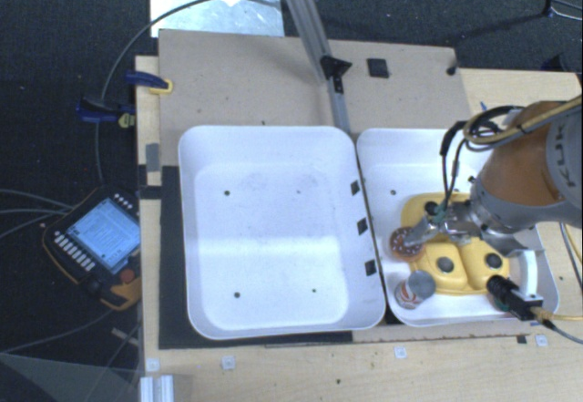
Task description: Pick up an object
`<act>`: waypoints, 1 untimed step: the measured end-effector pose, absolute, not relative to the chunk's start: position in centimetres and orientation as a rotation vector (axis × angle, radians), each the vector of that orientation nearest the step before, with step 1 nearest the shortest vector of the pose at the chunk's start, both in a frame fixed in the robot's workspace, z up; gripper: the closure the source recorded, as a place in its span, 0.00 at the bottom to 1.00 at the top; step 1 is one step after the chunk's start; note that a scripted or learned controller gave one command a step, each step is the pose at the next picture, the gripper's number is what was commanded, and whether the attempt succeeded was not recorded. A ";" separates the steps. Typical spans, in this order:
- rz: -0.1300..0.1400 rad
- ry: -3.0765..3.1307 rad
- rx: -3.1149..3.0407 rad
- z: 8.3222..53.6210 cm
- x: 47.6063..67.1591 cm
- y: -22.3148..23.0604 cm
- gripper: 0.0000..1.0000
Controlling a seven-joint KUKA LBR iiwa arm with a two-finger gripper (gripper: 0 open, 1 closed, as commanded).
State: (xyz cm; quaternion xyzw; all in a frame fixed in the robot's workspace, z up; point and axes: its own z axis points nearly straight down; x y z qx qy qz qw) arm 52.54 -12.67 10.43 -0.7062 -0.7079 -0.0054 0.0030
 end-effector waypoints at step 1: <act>-0.030 -2.229 -2.209 9.3 53.3 -11.9 0.00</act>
